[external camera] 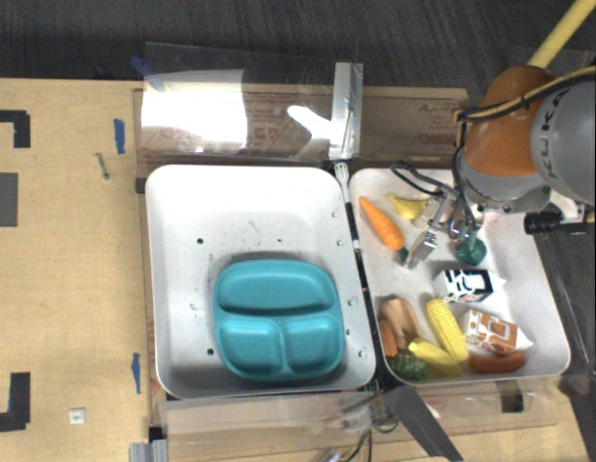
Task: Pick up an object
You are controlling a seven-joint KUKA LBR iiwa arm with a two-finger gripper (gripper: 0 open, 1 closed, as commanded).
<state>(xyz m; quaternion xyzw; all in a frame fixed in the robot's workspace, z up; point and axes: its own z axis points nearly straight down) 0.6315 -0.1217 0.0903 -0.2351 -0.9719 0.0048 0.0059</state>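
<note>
Carrot (380, 221) near right bin's (557, 327) left wall, tool (425, 243) beside.

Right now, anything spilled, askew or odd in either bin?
Nothing stands out. The teal tray lies flat in the left bin; the carrot, corn and other toy food sit inside the right bin, none spilled.

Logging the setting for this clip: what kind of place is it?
Most likely a robotics lab bench set up for grasping trials. Two white bins sit side by side on a wooden bench; the left bin holds a teal divided tray, the right bin toy food like a carrot and corn.
</note>
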